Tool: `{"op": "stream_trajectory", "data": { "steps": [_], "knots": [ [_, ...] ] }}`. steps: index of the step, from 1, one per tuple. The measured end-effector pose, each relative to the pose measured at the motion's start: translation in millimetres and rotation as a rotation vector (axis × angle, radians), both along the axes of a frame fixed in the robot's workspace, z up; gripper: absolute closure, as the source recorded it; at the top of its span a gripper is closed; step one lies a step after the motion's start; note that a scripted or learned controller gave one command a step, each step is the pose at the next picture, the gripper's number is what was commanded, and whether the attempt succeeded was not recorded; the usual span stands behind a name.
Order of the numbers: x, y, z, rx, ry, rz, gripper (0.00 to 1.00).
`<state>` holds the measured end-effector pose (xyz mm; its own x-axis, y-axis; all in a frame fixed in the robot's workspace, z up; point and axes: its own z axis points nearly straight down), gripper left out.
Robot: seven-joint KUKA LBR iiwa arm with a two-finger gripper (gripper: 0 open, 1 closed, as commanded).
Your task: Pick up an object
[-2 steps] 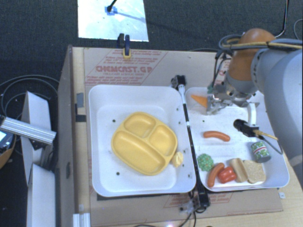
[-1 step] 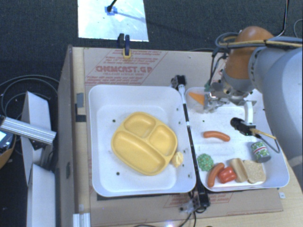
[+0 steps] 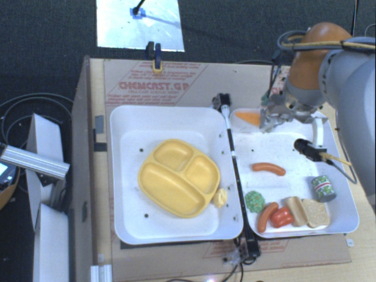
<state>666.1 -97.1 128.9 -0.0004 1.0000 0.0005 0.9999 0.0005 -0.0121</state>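
Currently see tool [image 3: 271, 124] low over far-left corner of right bin [image 3: 294, 184], just beside orange wedge [image 3: 247, 118]. Wedge lies on bin floor by far wall, left of tool in my view. Can't tell whether tool is wide or narrow, nor whether it touches wedge. Nearer in same bin: orange sausage [image 3: 268, 168], green can [image 3: 323, 187], broccoli [image 3: 254, 201], bread slices [image 3: 309, 212]. Left bin [image 3: 126, 219] holds yellow divided plate [image 3: 178, 177].

The claw [image 3: 271, 122] covers one end of the orange piece [image 3: 247, 118]. The small yellow thing [image 3: 220, 198] beside the yellow plate [image 3: 176, 178] is too small to name.
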Motion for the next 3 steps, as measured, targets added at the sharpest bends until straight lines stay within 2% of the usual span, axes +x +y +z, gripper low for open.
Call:
{"op": "stream_trajectory", "data": {
  "steps": [1,3],
  "knots": [
    [-1.7,-2.7,-26.3,0.003,0.008,0.0,0.0],
    [-0.4,-14.4,-18.7,0.002,0.002,0.0,0.0]
  ]
}}
